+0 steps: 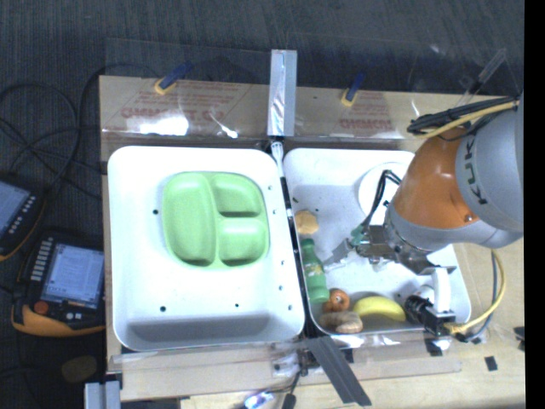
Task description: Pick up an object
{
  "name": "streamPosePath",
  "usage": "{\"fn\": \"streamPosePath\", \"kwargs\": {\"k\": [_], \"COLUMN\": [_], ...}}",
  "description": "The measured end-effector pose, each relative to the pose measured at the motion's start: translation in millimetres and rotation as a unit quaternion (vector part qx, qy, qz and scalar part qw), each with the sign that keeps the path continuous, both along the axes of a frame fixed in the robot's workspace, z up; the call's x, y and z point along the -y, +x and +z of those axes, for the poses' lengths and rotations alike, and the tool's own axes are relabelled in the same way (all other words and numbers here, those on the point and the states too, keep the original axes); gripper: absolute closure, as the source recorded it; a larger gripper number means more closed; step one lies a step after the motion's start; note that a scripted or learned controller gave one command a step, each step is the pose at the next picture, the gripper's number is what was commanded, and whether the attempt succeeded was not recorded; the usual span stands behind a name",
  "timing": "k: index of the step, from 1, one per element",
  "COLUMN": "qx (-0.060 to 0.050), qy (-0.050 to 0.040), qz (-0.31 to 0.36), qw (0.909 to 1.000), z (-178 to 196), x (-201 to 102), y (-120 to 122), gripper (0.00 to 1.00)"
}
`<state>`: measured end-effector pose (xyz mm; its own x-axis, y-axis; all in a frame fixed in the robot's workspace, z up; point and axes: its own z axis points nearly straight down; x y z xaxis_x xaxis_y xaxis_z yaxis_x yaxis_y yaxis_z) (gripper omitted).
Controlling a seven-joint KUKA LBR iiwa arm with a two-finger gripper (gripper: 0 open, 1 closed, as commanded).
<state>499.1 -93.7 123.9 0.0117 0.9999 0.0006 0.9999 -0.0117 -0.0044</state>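
Landmark for all positions: the central divider [288,220] where the two white bins meet.

Right bin [336,170], nearest the camera first. Along its front wall, just right of the divider, a brown lumpy item [339,320] lies against the front corner. Touching it on the far side is a small orange-red round fruit [339,298]. A yellow banana [380,309] lies beside both, further right from the divider, long axis roughly parallel to the front wall. Hugging the divider, a green bottle [312,269] lies lengthwise along it, its near end close to the orange-red fruit. Beyond the bottle, still just beside the divider, sits a small tan rounded object [306,222]. Further right and farther back, a white round dish [375,190] is partly hidden by the arm.

Left bin [128,228]: holds one green divided tray [215,218], three compartments, sitting in the far half of the bin, near the divider. Nothing is visible in its compartments.

Gripper [362,244]: low over the right bin's middle, right of the green bottle and apart from it, on the far side of the banana. The wrist hardware is seen from above and the finger ends blur into the metal parts around them, so I cannot tell how wide the jaws stand. No object is seen between them. The arm [434,198], with its orange band, covers the bin's right side.
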Motion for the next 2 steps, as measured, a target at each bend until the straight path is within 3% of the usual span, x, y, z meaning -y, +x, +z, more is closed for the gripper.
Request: {"fn": "streamPosePath", "kwargs": {"k": [1,2], "qx": [0.001,0.007], "qy": [0.0002,-0.0067], "qz": [-0.007,0.019], "qw": [1.0,0.9998], "z": [2.1,-32.6], "x": [27.8,11.8], "y": [-15.5,-13.9], "gripper": [0.0,0.0]}}
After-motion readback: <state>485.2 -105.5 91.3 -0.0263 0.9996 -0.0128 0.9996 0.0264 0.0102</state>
